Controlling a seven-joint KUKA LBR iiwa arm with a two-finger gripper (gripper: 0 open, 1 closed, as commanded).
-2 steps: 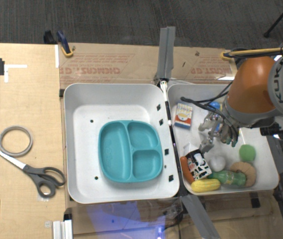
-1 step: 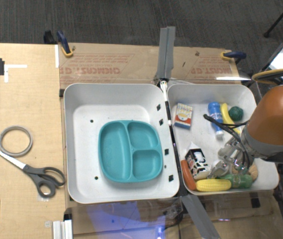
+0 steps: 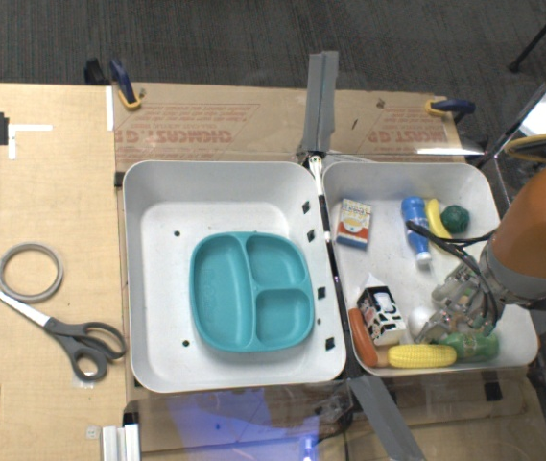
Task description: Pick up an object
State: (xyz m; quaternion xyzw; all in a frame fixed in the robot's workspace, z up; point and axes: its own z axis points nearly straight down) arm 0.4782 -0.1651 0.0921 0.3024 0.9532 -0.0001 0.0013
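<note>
Reaching into the right bin [image 3: 488, 185], the gripper [image 3: 460, 305] is seen just above the corn [image 3: 422, 355], beside a green toy [image 3: 474, 346]; the jaws' state cannot be told.

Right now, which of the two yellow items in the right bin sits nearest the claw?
The corn cob, lying at the bin's near edge just below the claw. The other yellow piece lies far back, between the blue bottle and green ball.

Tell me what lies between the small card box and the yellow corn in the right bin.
In the camera view, the black-and-white patterned carton lies between the small card box and the yellow corn, with bare bin floor above it.
</note>
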